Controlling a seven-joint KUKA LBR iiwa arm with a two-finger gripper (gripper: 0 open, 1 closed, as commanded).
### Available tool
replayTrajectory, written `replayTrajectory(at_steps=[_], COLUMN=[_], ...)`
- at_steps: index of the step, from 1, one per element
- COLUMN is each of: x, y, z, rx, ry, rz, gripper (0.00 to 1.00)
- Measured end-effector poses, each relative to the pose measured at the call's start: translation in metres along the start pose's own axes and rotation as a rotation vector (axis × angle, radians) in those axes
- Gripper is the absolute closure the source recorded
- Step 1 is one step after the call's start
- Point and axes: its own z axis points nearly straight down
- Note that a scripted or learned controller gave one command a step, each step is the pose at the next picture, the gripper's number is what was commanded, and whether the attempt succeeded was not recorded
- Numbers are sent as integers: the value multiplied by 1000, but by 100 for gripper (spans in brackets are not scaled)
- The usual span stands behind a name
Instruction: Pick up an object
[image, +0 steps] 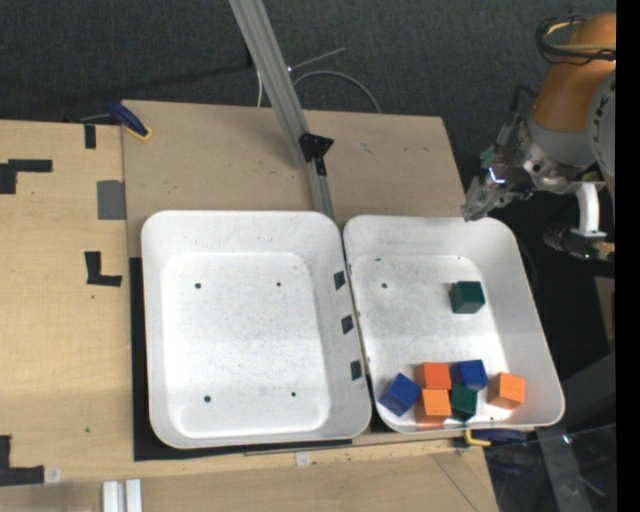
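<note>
My tool (478, 205) hangs at the far right corner of the right-hand shallow white plastic bin (520, 265), at about one o'clock from that bin's middle, just outside its rim and above the wooden counter (390, 160). It is small and dark against the background here, so I cannot tell how it is set, and nothing shows in it.

The nearest thing to pick is the lone dark green cube (466, 296), which sits on the bin floor well apart from the others. From my tool it lies at about six o'clock, a short reach down and slightly inward over the rim. It looks squarish, so I judge no long axis matters much for lining up.

The rest crowd the bin's near edge: a blue cube (400, 393) at the left end, two orange cubes (435, 388) touching, a second blue cube (471, 373), another dark green cube (463, 401), and an orange cube (508, 389) at the right end. They are packed close, so I think the lone cube is the easier target.

The left-hand white bin (160, 300) lies at nine o'clock, far off.
</note>
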Motion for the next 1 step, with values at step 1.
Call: replayTrajectory(at_steps=[1], x=[46], y=[3], z=[-8], rx=[1], ry=[1], rz=[-4], gripper=[100])
